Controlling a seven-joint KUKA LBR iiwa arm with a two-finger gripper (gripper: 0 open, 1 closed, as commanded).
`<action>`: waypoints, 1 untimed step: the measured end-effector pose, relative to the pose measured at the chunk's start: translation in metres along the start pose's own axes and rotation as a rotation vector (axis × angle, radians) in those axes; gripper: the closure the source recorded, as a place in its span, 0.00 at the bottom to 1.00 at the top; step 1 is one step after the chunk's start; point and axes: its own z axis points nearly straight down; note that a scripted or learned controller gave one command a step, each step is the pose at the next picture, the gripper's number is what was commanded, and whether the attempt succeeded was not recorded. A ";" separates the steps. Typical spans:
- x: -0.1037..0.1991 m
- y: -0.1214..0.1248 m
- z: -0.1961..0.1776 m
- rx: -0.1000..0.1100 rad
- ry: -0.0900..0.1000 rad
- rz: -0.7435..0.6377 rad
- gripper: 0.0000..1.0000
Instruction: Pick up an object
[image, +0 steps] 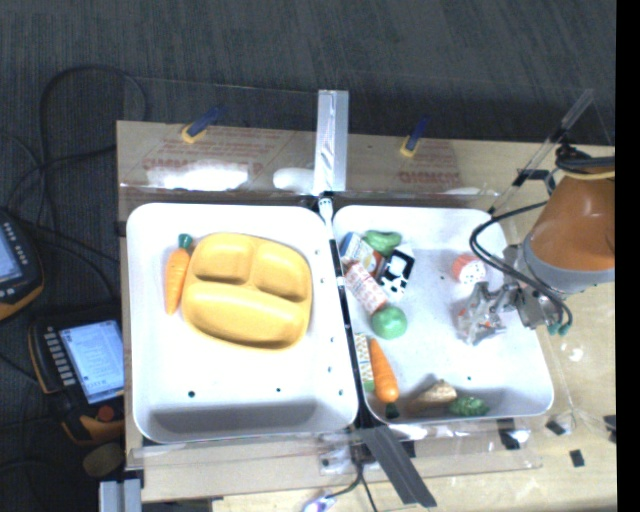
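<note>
The left bin (150, 400) holds a yellow tray (247, 290) and a carrot (176, 277). My hand (482, 320) hangs low in the right bin (520, 385); its grip I cannot tell. A red-white object (466, 267) lies just beside it.

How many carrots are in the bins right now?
2. One carrot lies in the left bin, beside the yellow tray. Another carrot lies in the right bin, near its front-left corner. More may be hidden.
</note>
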 end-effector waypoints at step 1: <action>-0.025 0.065 -0.014 -0.011 0.013 0.013 1.00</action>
